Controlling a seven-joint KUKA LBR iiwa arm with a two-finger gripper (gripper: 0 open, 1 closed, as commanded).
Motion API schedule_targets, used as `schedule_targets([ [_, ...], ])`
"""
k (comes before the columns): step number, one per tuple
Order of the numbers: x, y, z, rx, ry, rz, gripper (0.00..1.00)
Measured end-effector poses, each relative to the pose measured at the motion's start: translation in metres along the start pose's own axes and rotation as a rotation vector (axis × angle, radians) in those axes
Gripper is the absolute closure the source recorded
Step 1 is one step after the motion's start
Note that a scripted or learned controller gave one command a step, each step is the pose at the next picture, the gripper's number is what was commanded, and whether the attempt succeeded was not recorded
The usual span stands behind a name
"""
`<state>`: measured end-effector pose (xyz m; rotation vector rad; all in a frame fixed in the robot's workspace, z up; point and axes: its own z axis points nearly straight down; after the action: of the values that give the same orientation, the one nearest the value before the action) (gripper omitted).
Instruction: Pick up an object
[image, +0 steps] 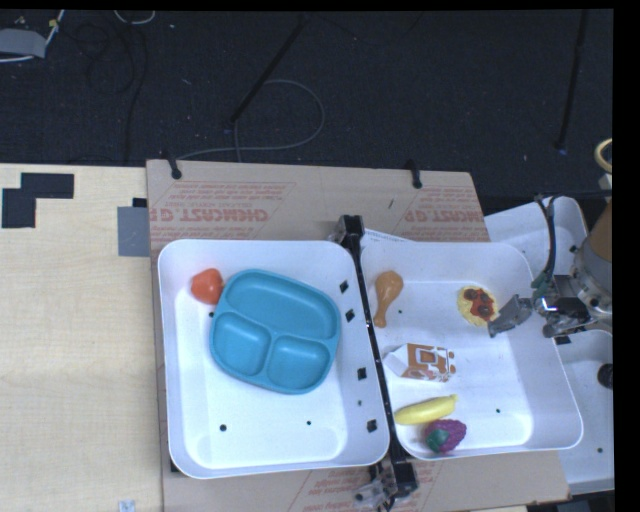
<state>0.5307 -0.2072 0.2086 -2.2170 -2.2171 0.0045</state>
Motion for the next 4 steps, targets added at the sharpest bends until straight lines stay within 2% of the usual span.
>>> schedule_targets([
  [2, 0.004, -0.002, 0.118, 0.001, 0.001, 0.000, 0.00],
  [3, 0.002, -0.002, 0.105, -0.002, -0.001, 0.005, 1.00],
  [4, 0.011, 0.001, 0.049, -0.009, -0.003, -0.002, 1.00],
])
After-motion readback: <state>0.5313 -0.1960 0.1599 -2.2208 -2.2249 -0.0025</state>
